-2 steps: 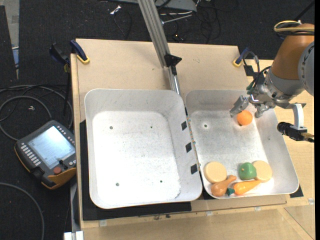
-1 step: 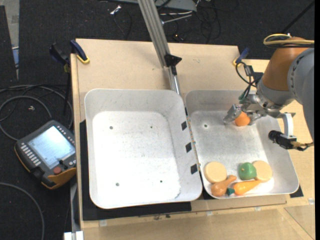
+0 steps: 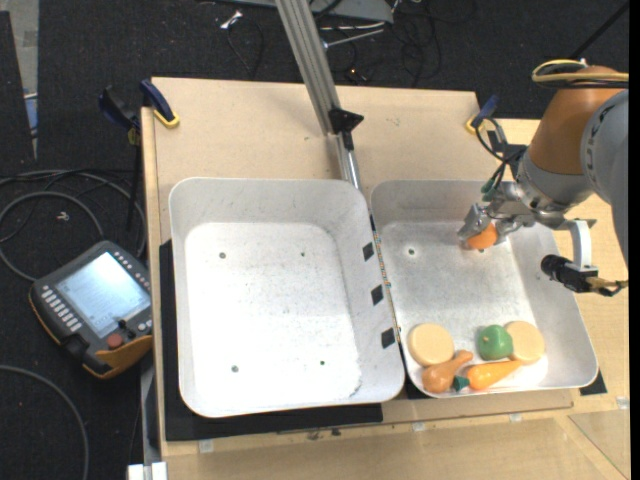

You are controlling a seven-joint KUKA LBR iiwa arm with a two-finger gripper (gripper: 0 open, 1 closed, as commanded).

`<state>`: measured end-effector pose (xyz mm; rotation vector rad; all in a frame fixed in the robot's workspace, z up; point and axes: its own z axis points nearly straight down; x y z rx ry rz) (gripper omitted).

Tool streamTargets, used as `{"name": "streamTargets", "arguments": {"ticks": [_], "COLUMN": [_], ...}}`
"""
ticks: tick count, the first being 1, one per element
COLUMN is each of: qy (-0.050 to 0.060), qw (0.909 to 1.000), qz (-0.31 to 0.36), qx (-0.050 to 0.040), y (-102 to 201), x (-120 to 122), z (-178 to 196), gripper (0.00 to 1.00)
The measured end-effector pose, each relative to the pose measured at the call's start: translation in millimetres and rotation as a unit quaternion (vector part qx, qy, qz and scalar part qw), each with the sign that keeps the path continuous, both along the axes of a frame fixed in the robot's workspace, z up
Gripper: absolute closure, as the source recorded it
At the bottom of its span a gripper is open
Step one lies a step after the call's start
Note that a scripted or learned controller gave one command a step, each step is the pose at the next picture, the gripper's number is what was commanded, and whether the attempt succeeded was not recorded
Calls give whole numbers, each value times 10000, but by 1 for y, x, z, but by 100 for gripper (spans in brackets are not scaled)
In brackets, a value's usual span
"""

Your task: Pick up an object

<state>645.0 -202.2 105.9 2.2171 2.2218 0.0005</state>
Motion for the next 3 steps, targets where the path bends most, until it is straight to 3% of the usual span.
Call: {"name": "streamTargets", "arguments": {"ticks": [3], "qy": [-26], "qw": [10000], "qz": [3], "qx": [-4], "y": [-10], "x": [-6], "z": [145], "gripper": [100]}}
